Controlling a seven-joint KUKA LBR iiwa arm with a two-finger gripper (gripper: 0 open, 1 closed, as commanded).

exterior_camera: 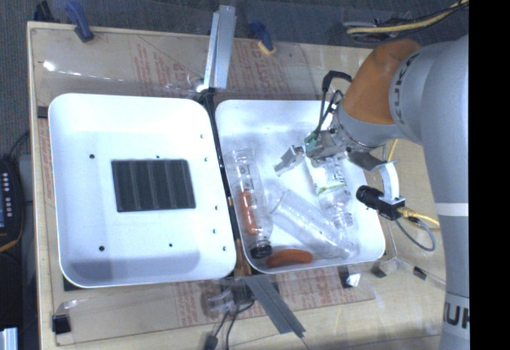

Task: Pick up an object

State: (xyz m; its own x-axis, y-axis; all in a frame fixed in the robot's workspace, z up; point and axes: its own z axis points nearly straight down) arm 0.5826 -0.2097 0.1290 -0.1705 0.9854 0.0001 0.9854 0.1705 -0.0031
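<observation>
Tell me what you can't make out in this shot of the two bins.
- Claw, camera view: small and cluttered, so finger state unclear.
- Clear bottles in the right bin: transparent and overlapping, so count and outlines unclear.
- Arm: cut off by the right edge.
- Dark grid in the left bin: too coarse to identify.

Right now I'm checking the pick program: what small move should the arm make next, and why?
Probably lower a little. The gripper hovers in the right bin above the clear plastic bottles, with nothing seen between its fingers.
</observation>
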